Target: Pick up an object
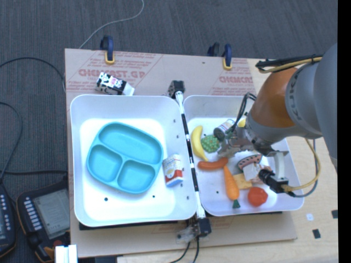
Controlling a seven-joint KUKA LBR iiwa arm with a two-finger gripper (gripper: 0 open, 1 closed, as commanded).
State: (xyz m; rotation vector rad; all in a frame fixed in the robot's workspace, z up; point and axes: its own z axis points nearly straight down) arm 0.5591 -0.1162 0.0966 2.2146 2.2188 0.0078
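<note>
My gripper (235, 142) hangs low over the middle of the right bin (290, 201), under the grey arm with its orange band. Just left of it lie a green broccoli piece (209, 143) and a yellow banana (195, 141). A small silver can (222, 130) sits right against the gripper's upper left side. Below it are a red sausage (211, 164), an orange carrot (231, 184), a watermelon slice (248, 160), a yellow cheese block (242, 181) and a red tomato (258, 196). The wrist hides part of the bin's middle.
The left bin (82, 201) holds a blue divided plate (125, 158) and a small white and red carton (173, 170) by the wall between the bins. A black and white item (112, 84) lies on the board behind the left bin. Cables trail at the right bin's right side.
</note>
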